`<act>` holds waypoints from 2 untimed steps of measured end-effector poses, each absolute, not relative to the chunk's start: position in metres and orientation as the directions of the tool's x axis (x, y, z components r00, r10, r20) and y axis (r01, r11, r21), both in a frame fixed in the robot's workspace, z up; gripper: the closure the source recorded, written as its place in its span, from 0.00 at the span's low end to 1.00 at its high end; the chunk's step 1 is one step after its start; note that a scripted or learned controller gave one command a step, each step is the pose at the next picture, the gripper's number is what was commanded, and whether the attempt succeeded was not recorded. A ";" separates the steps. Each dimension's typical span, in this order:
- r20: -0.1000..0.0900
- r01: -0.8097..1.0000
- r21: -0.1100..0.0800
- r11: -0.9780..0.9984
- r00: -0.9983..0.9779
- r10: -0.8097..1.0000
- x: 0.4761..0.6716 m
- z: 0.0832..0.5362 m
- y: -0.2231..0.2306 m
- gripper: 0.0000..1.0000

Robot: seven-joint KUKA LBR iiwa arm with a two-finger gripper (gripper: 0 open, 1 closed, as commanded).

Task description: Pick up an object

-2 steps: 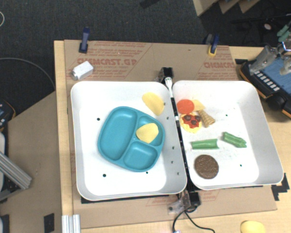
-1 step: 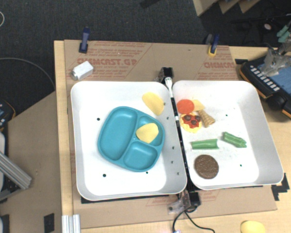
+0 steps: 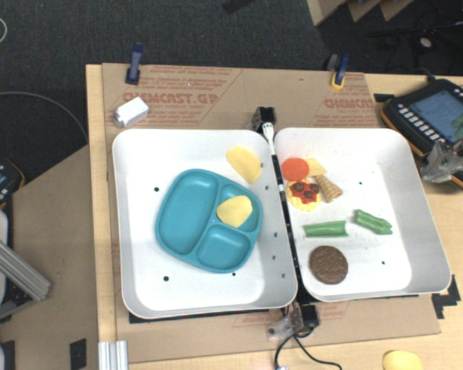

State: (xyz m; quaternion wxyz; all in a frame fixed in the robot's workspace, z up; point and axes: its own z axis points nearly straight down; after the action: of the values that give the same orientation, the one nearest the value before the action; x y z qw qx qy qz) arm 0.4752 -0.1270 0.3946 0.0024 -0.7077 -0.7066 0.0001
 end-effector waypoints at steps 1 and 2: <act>-0.009 1.000 0.017 -0.006 0.006 1.000 0.479 0.520 -0.196 1.00; 0.002 1.000 -0.007 0.000 0.000 1.000 0.479 0.426 -0.183 1.00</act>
State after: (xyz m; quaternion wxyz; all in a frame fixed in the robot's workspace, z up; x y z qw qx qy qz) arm 0.4791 -0.1833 0.4262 0.0034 -0.7072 -0.7070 0.0017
